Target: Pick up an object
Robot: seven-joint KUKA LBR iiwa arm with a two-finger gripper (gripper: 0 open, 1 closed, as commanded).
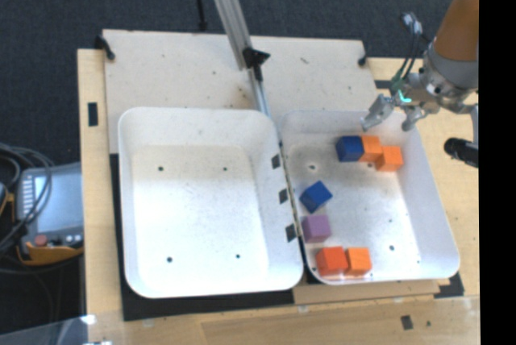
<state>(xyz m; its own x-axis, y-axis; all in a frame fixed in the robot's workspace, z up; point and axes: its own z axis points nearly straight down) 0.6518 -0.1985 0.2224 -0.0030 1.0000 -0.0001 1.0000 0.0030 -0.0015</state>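
Counter: pale wooden counter [95,174] with a lighter board [177,69] laid across its far part; dark clips at the board's two far corners.
Floor: dark grey carpet around the counter on the far and left sides.
Left bin: shallow white left bin [137,134], speckled floor, a few small dark dots on it.
Right bin: white right bin [427,206], touching the left one along a seam with small dark tabs.
Blocks, far group: blue cube [349,148] touching two orange blocks [382,153], near the bin's far wall.
Blocks, middle: second blue cube [315,195], tilted, with a purple cube [315,227] just beside it, near the seam.
Blocks, near group: two orange cubes [343,260] side by side at the near wall.
End effector: end effector [393,116] over the far right corner of the right bin, fingers spread, released, grasping nothing.
Mast: slanted metal rail [226,5] rising from between the bins.
Left edge: a handheld control box [48,210] with cables beside the counter.
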